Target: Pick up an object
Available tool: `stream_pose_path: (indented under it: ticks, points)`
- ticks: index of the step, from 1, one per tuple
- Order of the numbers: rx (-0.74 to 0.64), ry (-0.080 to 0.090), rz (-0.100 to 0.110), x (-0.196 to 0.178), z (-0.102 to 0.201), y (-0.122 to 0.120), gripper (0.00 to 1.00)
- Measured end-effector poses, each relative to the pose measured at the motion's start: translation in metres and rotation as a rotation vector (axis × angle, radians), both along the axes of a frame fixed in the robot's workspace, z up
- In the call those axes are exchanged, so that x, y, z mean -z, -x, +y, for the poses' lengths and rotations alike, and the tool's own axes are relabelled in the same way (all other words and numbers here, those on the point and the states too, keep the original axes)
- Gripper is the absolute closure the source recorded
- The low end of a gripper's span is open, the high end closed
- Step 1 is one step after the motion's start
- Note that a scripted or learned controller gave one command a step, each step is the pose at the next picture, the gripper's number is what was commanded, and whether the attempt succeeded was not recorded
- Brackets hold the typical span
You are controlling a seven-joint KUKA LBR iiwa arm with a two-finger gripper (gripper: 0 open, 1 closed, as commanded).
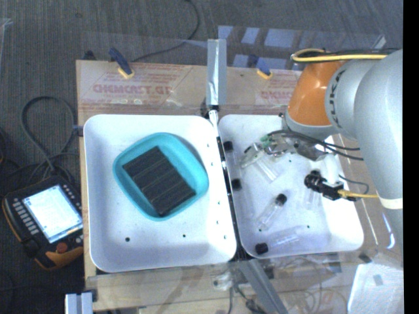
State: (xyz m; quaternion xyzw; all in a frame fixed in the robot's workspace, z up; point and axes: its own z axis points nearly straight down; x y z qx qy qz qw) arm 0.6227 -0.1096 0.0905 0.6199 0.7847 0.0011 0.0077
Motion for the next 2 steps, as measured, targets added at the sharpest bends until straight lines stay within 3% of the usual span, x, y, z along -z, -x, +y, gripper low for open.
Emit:
stream_pose_path:
  ticks: [1, 2]
  points:
    - [0.001, -0.004, -0.002, -0.010, 0.001, -0.001, 1.00]
    - [0.288, -0.007, 0.013, -0.093, 0.018, -0.046, 1.00]
